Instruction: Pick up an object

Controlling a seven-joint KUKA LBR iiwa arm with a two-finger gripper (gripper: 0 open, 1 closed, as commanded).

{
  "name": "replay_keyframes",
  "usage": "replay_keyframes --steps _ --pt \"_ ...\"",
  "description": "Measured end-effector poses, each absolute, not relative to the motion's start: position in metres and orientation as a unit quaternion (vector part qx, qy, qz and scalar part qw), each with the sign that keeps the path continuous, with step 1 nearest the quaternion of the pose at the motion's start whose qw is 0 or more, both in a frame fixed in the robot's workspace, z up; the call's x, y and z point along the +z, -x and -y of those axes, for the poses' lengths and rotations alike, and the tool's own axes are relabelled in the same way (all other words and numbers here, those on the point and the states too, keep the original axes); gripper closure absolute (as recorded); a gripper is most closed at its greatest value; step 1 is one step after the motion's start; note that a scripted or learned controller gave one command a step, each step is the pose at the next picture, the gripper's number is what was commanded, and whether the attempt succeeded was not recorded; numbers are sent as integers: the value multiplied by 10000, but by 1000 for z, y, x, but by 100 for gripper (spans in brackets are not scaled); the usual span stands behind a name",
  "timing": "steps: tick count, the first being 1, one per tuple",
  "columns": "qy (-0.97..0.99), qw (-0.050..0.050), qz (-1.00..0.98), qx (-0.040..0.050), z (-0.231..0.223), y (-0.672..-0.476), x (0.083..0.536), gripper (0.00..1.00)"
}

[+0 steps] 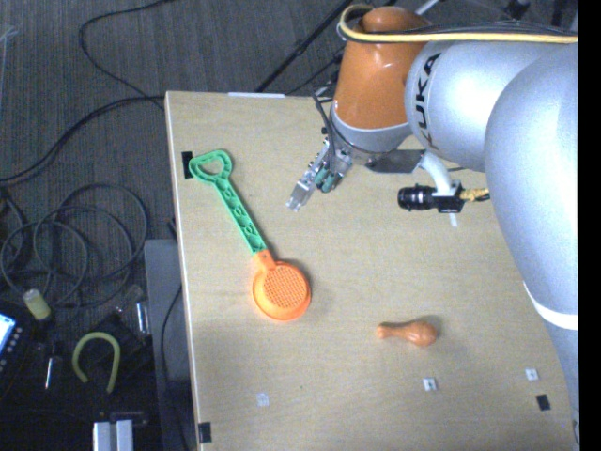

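Hanging above the upper middle of the tan board [216, 139], the gripper [302, 195] points down and to the left with nothing visible between its fingers, and whether they stand apart or together I cannot tell from this slant. Two things lie free for picking: a toy strainer with a green handle and orange mesh head [280, 289], stretched diagonally from the board's upper left toward its centre, and a small orange drumstick-shaped toy [409, 332] lying well apart from it toward the lower right. The gripper is nearer the strainer's handle than the drumstick, yet it touches neither. Judged from this, the task is barely begun: no object is lifted or even contacted, and the whole of the descent, closing and lift is left to do
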State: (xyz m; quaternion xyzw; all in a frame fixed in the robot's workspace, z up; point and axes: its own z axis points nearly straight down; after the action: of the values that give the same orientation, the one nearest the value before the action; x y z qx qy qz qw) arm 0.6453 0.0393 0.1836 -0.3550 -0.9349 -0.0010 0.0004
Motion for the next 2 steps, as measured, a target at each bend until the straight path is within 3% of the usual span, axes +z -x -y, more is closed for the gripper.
replay_keyframes --steps 1,2 --pt "4918 -5 8707 6 -30 -525 306 100" --pt "5839 18 8118 5 -81 -565 232 100"
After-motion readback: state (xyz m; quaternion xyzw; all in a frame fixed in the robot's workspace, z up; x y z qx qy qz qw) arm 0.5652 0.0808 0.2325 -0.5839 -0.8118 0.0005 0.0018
